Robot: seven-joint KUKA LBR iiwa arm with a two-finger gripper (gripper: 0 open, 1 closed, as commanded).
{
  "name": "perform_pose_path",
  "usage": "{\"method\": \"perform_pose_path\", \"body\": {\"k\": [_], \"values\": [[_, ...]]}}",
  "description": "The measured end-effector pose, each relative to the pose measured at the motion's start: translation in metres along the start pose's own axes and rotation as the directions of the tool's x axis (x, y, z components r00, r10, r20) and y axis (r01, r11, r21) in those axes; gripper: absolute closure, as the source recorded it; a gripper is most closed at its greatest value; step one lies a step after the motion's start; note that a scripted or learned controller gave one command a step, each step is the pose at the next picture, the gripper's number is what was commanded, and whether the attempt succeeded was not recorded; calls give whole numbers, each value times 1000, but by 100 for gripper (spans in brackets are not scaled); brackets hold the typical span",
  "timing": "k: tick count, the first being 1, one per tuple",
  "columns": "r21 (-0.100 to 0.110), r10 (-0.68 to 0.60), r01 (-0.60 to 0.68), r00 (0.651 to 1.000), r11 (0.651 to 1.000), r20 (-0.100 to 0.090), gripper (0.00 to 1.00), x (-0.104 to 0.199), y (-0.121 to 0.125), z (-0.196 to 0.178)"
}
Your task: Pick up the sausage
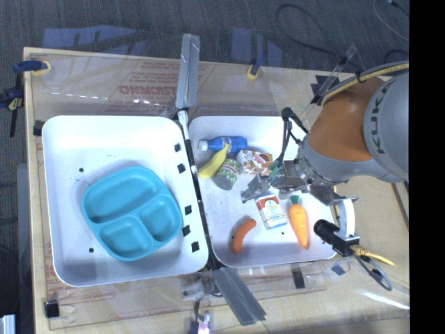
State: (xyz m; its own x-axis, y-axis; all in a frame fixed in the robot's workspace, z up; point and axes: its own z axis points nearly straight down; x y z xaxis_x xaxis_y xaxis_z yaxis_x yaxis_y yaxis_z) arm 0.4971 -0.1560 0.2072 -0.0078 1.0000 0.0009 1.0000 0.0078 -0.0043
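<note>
Claw (259, 186): grey 2-finger unit over the right bin, pointing left; the view does not settle whether it is released or clenched. Nothing visible in its grip.
Arm (348, 134): grey with an orange band, reaching in from the claw's right.
Carton (271, 211): small red-and-white box, just below the claw and slightly right, lying flat.
Can (227, 175): grey-green tin on its side, just left of the claw.
Packet (255, 161): red-and-white printed pouch, just above the claw.
Sausage (242, 234): orange-brown, curved, below the claw and slightly left, apart from it, lying on the bin floor near the front wall.
Carrot (300, 225): orange with a green top, below and right of the claw, beside the carton.
Banana (213, 163): yellow, left of the claw, touching the can.
Bottle (224, 144): blue with a white cap, above and left of the claw.
Right bin (229, 127): white, shallow, holds all 7 items above.
Left bin (69, 138): white, well left of the claw.
Tray (132, 212): light blue, 3 compartments, inside the left bin.
Worktop (97, 75): pale wood under clear sheeting, carrying the 2 bins.
</note>
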Motion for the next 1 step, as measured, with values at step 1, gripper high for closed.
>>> {"method": "perform_pose_path", "body": {"k": [1], "values": [[-7, -334, 334, 943, 943, 16, 0, 43, -16, 95]]}}
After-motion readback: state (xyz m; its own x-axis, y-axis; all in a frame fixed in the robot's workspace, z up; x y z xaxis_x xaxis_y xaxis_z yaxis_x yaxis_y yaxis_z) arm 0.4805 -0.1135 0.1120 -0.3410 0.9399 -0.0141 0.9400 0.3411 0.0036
